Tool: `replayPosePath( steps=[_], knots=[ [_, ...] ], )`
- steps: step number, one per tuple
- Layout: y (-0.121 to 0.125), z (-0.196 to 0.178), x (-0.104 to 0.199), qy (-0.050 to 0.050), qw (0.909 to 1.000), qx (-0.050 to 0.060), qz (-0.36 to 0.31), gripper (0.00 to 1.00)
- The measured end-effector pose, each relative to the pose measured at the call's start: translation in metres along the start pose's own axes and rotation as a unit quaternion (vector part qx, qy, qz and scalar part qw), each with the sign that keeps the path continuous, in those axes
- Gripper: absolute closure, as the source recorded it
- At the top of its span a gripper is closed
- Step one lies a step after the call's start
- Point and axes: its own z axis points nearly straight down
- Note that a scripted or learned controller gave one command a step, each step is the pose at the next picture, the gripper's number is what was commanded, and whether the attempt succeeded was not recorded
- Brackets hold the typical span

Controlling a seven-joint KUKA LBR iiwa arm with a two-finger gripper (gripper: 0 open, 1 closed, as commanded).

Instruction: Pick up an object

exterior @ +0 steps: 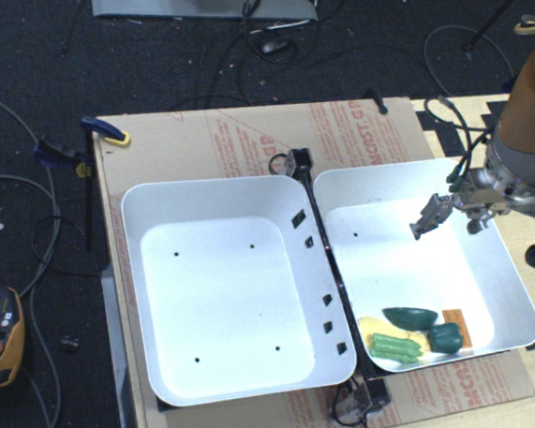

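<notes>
Toys sit bunched in the right bin's (498,261) near corner: a green ridged piece (394,347), a dark green dome (410,316), a teal lump (445,337), over yellow and orange bits. They look light, stiff and smooth, so I would pinch the ridged piece across its narrow sides. The gripper (434,213) hangs empty over the bin's far half, well apart from them, jaws seemingly parted.

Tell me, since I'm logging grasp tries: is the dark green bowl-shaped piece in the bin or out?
In. The dark green bowl-shaped piece lies inside the right bin, near its front rim, beside other small items.
</notes>
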Motion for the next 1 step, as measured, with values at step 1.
replayPosePath(
  steps=[1],
  knots=[
    [-0.0143,0.0304,-0.0354,0.0,1.0,0.001,0.001,0.0]
  ],
)
